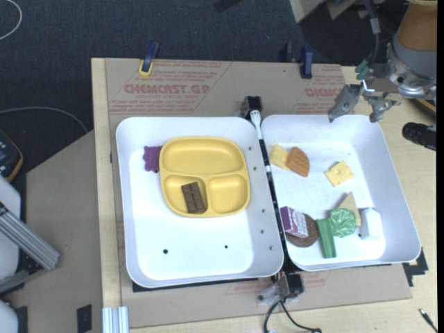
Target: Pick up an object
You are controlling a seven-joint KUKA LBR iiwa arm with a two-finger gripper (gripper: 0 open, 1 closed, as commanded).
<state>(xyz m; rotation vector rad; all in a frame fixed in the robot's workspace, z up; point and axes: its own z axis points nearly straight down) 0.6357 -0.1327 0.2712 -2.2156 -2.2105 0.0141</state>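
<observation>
Jaws (359,107) spread, gripping nothing, hovering over the right bin's (388,158) far rim. Nothing lifted yet; cheese wedge (338,173) (nearest candidate) lies in that bin. Descent and grasp remain.

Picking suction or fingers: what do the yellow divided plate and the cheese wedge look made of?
Yellow divided plate: likely molded plastic, smooth with a soft sheen, uniform color, rounded rims. Cheese wedge: probably matte plastic toy food, with holes showing; it could be foam.

Two white bins (139,255) sit side by side. One holds a single yellow tray (208,159), a brown bar (194,197) and a purple piece (151,158). The other holds about seven small food toys (326,207).
</observation>
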